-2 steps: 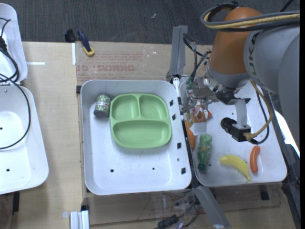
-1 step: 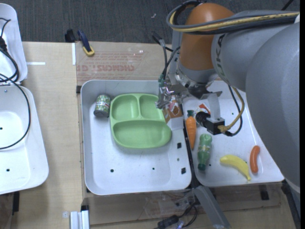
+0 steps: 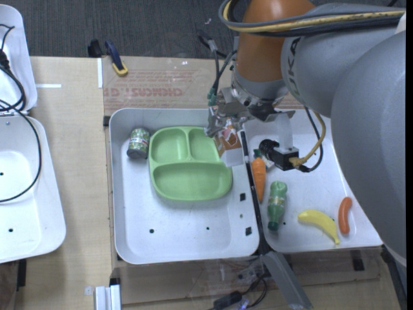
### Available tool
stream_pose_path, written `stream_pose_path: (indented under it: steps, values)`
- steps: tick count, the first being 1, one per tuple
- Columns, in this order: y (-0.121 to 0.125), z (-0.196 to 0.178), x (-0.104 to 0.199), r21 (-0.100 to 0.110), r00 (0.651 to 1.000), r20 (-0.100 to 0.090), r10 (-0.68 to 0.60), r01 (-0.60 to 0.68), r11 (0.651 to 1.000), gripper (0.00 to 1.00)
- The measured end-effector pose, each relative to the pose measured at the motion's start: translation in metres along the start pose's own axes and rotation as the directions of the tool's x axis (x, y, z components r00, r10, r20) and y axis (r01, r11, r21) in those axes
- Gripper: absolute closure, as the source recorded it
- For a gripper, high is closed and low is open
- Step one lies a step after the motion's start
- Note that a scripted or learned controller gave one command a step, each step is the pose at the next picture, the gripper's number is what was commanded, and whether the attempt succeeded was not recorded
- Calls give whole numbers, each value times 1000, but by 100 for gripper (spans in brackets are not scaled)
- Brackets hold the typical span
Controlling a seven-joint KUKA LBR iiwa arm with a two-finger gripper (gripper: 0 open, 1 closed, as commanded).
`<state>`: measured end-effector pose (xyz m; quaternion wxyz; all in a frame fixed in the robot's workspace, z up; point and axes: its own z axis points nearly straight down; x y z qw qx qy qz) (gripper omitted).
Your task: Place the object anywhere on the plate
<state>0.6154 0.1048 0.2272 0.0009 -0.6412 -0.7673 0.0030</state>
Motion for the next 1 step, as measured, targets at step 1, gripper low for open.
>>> stream_pose_path:
  steps: [1]
  values:
    - [0,0,0,0,1000,0,0,0,1000,0]
